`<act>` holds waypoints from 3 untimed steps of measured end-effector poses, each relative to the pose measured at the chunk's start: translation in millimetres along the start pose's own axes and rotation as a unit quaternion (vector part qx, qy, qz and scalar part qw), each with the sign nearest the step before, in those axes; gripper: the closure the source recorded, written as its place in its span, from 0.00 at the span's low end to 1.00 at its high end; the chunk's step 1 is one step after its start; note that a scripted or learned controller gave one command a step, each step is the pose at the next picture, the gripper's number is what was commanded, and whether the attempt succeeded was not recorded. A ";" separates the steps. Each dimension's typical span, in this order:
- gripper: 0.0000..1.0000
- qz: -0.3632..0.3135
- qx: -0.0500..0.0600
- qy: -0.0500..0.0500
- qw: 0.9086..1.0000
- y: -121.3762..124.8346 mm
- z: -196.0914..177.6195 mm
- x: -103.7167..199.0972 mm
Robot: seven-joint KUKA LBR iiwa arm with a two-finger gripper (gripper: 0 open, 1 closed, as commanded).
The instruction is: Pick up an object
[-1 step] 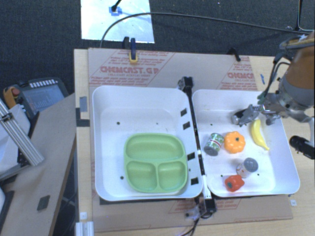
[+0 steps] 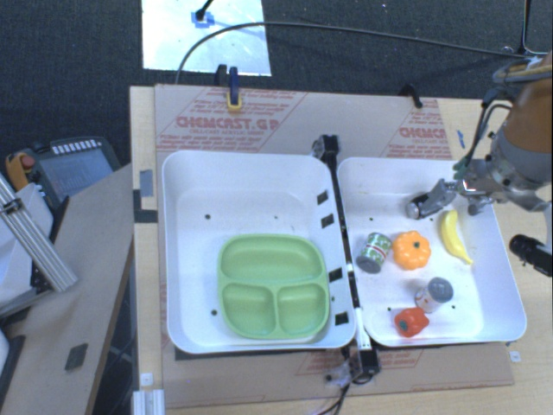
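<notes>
Objects for picking all lie in the right-hand shallow white bin (image 2: 505, 314): a yellow plastic banana (image 2: 454, 236) near its right wall, an orange toy pumpkin (image 2: 411, 250) just left of the banana, and a small can with a green-and-white label (image 2: 374, 252) beside the pumpkin, close to the bin's left wall. The label's writing is too small to read. Toward the front edge sit a small figure with a grey round cap (image 2: 433, 292) and a red-orange pepper-like toy (image 2: 411, 321) just in front of it.

The grey arm with its orange band (image 2: 525, 128) reaches in over the right bin's back right corner. Its metal gripper (image 2: 429, 202) hangs above the bin floor behind the pumpkin and banana; it seems to hold nothing, and the spread of its tips cannot be told.

The left white bin (image 2: 186, 180) carries a light green three-compartment plastic tray (image 2: 273, 285) toward its front edge. Both bins rest on a cardboard sheet (image 2: 259, 115) printed "CHEMCAST GP" in red. A yellow-handled clamp (image 2: 232, 87) grips the sheet's back edge.
</notes>
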State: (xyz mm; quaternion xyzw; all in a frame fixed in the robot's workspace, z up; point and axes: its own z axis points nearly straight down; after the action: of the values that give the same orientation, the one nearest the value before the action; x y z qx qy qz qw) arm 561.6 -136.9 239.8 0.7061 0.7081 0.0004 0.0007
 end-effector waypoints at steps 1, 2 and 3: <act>0.00 0.001 0.002 0.000 1.000 4.0 60.4 -4.5; 0.00 0.001 0.002 0.001 1.000 3.0 104.9 3.2; 0.00 0.001 0.002 0.001 1.000 2.8 157.0 3.6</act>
State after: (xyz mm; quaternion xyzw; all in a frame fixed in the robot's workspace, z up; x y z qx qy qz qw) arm 564.7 -133.4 82.9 0.7068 0.7074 -0.0005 -0.0011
